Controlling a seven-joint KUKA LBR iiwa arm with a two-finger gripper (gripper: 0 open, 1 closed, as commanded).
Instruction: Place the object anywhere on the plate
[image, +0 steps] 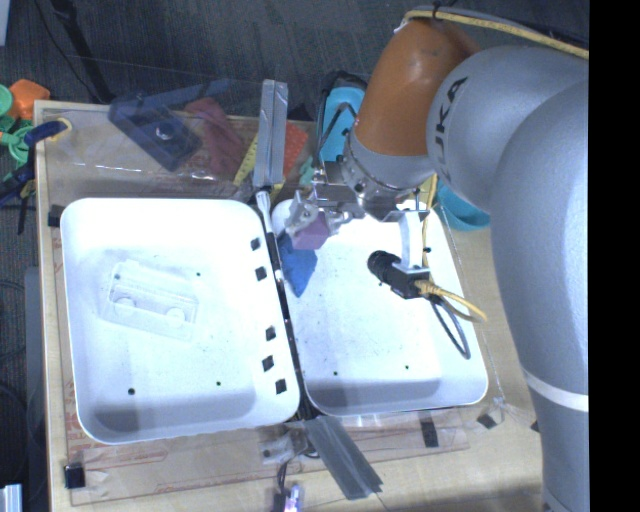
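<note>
My gripper (314, 218) is at the far left corner of the right bin (400, 385), close to the divider between the bins. A small purple object (310, 236) sits between its fingertips, and the gripper is shut on it. Just below and to the left lies a blue plate (297, 268), seen as a blue wedge against the bin's left wall. The purple object hangs over the plate's far edge. Whether it touches the plate is not clear. A small white round thing (283, 213) shows beside the gripper at the bin's corner.
The left bin (110, 410) holds a clear plastic toy vehicle (150, 297) left of its middle. Beyond the bins lie a dark blue tool (160, 128), a grey bar (270, 135) and coloured clutter. The arm's bulk covers the right bin's far right side.
</note>
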